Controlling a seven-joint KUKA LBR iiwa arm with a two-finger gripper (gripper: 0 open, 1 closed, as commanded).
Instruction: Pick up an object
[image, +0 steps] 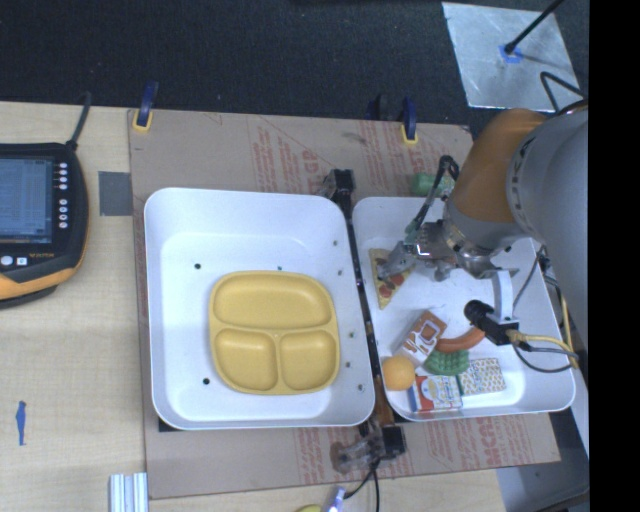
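Pizza slice (386, 279) lies in the right bin (545, 400) — not picked up yet. Gripper (408, 255) hovers at its one o'clock, fingers open, holding nothing.

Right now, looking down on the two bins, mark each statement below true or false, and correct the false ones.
1. A yellow divided tray lies in the left bin. True.
2. The yellow tray has five compartments. False: it shows three, one long one and two smaller ones.
3. The gripper is over the right bin, near the pizza slice. True.
4. The carrot lies in the left bin. False: it lies in the right bin, by the small boxes.
5. A handheld control pendant rests on the bench left of the bins. True.
6. The orange ball sits on the yellow tray. False: it is in the right bin.
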